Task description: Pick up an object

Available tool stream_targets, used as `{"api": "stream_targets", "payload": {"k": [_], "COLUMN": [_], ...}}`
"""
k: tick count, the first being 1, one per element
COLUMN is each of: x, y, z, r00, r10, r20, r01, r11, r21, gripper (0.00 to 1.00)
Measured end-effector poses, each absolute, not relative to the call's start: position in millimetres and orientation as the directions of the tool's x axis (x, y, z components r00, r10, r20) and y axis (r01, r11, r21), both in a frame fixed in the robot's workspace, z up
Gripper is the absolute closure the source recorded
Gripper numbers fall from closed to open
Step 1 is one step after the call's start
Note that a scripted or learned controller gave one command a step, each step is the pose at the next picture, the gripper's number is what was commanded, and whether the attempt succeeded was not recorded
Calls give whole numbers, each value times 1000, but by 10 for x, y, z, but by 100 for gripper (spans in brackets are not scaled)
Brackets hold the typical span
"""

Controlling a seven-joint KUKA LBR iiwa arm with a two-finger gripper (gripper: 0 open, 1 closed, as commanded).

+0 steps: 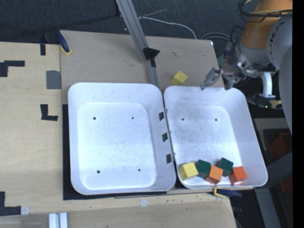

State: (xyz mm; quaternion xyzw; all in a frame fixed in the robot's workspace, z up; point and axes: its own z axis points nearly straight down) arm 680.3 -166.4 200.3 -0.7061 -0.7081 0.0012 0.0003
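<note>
Several small blocks lie huddled at the near edge of the right bin: a yellow block, a dark green block, an orange block, a second green block and a red-orange block. Another yellow block rests on the bench outside the bins, just behind the right bin's far left corner. My gripper hovers over the far rim of the right bin, well away from the blocks. Its fingers stand apart with nothing between them.
The left bin sits beside the right one. A grey metal pole slants down to the gap between the bins at their far end. Cables trail on the bench behind my arm.
</note>
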Motion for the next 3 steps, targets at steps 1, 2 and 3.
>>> {"api": "stream_targets", "payload": {"k": [1, 2, 3], "x": [6803, 6802, 6802], "y": [-1664, -1664, -1664], "z": [2003, 2002, 2002], "r00": [-3, -3, -3], "r10": [1000, 1000, 1000], "r20": [-1, -2, -2], "r01": [1000, 1000, 1000], "r11": [3, 3, 3], "r21": [-2, -2, -2], "gripper": [0, 0, 0]}}
